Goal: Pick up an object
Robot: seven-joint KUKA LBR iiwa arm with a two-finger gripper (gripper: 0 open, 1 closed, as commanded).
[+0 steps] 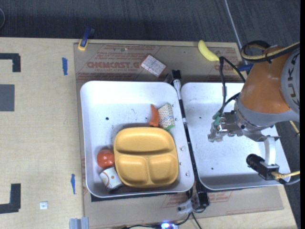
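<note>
Arm [271,87] sat at the right edge of frame, over the right bin [205,173]. Left bin [90,128] held a yellow divided tray [145,156] lower centre. At the tray's lower left: red ball [105,157], then a small white-orange cup [110,178]. Orange piece [154,116] and patterned packet [166,115] just above the tray. Gripper [217,130] centre-right over the right bin; grip state can't be told, nothing visibly in it.

right bin [209,175]: bare floor, open | left bin [90,128]: yellow tray [145,156] crowds front, rear open
</note>
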